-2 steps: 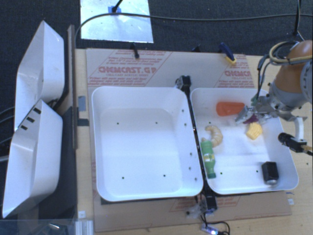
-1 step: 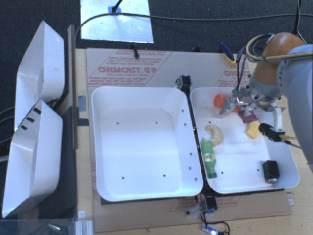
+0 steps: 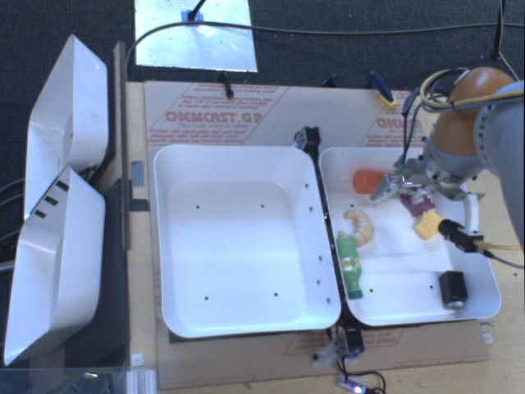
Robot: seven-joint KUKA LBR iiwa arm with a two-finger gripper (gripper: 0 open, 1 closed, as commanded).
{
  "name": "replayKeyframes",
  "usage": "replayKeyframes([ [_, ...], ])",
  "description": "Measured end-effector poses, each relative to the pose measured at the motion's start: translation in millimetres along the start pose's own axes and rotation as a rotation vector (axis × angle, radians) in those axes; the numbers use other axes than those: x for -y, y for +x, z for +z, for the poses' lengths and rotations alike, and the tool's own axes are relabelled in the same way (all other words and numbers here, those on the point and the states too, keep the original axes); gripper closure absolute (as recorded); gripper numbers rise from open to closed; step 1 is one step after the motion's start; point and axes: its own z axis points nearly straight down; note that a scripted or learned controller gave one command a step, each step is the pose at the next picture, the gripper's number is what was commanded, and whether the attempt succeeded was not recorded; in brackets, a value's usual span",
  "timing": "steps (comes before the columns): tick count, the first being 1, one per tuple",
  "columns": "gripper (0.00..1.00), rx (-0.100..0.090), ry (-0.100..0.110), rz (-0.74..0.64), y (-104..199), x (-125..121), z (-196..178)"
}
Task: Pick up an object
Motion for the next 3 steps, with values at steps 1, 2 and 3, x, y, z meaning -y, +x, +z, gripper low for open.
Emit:
replayKeyframes([
  [1,0.0,0.004,0.014,0.003,14.6,-25.9,2.5],
  [2,1.0,-0.002,0.02,0.001,18.0,-24.9,-5.6],
  [3,0.0,0.0,0.019,0.001,16.9,-24.8,-5.6],
])
